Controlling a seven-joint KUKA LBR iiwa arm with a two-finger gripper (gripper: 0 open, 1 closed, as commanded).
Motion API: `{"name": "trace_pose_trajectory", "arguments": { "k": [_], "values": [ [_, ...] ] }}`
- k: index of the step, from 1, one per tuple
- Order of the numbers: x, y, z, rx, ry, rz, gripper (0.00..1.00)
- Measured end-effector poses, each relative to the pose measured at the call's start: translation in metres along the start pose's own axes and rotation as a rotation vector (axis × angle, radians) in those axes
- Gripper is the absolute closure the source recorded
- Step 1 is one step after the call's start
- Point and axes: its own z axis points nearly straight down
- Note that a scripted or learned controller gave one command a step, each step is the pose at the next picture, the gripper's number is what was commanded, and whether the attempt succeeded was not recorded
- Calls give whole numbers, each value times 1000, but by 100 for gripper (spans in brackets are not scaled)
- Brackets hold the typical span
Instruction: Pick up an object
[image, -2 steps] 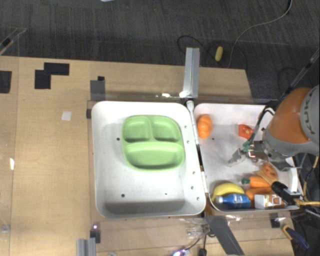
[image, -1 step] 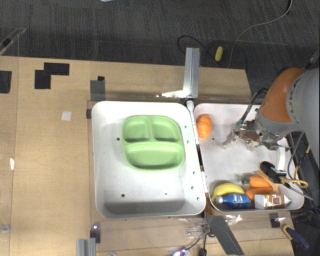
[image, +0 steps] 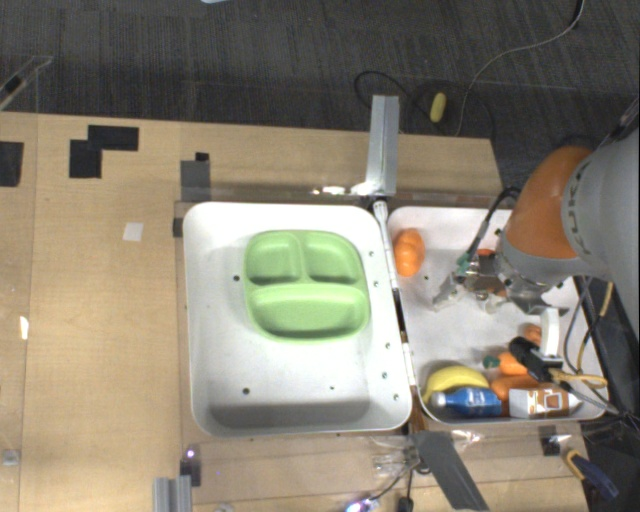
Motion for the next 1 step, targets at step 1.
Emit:
{"name": "trace_pose_trajectory", "arguments": {
  "k": [1],
  "values": [
    [-25, -36, -103, -2, -1, -220, 0]
  ]
}}
